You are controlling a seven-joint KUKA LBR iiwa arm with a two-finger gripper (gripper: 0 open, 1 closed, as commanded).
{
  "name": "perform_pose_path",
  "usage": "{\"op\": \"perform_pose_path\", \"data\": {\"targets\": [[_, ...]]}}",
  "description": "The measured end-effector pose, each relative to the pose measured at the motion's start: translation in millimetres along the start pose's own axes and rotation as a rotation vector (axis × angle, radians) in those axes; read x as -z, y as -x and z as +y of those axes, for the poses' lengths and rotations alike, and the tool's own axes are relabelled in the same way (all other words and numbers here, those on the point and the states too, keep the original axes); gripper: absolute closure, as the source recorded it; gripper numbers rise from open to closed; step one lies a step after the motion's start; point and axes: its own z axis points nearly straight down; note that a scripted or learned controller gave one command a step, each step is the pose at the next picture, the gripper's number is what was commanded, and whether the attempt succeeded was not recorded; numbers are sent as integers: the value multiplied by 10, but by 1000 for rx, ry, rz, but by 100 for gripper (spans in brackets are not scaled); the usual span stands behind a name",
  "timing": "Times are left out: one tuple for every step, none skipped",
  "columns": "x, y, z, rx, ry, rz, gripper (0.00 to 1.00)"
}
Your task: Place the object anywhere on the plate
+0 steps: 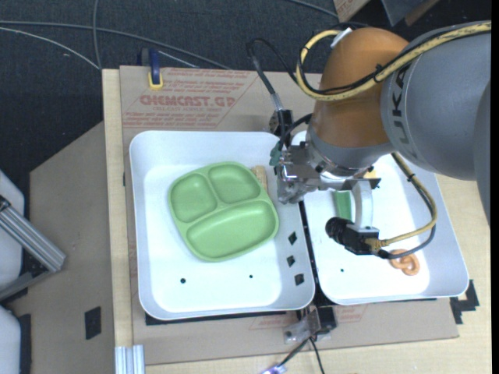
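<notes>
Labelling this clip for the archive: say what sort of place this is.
Probably a robotics lab test bench: two white bins on a board, a green divided plate in the left one, a grey and orange robot arm over them, loose cables around.

Even overhead light, glare on the white bins (156, 209), mildly soft focus.

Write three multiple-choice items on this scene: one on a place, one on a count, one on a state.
1. Where does the pale green divided plastic plate lie?
A. left white bin
B. right white bin
C. cardboard

2. How many compartments has it?
A. two
B. three
C. five

3. How does the small orange ring-shaped object sit?
A. on the plate
B. on the right bin's floor
C. on the bench

Answers: 1 A, the plate sits in the left bin. 2 B, two small wells above one large. 3 B, it lies near that bin's lower edge.
</notes>
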Motion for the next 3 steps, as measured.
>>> {"op": "perform_pose_path", "data": {"targets": [[0, -337, -392, 0, 1, 0, 100], [-218, -342, -443, -5, 1, -2, 100], [-207, -339, -437, -5, 4, -1, 0]]}}
